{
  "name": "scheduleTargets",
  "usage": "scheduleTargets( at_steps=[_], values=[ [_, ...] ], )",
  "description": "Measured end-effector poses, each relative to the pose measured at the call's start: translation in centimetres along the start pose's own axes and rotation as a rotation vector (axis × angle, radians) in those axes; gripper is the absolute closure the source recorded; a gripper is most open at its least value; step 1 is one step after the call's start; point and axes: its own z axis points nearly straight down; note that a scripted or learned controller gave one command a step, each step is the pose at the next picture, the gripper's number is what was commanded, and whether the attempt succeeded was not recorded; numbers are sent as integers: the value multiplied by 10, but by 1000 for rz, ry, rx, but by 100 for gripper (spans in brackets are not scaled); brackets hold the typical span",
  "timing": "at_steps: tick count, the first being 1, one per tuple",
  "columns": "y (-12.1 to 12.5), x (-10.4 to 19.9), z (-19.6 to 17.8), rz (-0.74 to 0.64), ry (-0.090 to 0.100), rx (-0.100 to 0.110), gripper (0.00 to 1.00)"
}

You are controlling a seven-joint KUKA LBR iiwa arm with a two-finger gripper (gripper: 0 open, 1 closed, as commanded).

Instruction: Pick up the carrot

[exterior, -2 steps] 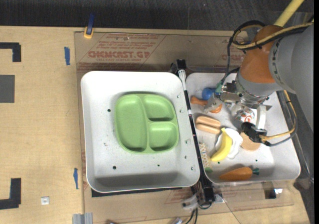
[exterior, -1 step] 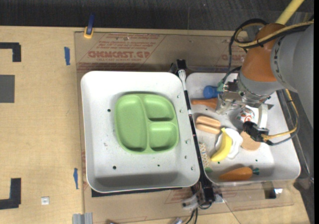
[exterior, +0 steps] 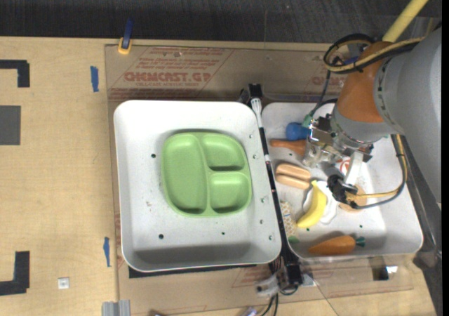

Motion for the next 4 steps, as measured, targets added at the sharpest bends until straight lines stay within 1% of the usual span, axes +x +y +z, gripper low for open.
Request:
scheduleTargets(
  at_steps=[1,2,3,4],
  values=[
    [0,1,1,-1,0,0,0],
    [-35,-13,-1,-202,-3,10,0],
    [13,-4,2,90,-5,-4,0],
    [14,-6,-10,85,-11,-7,100]
  ],
)
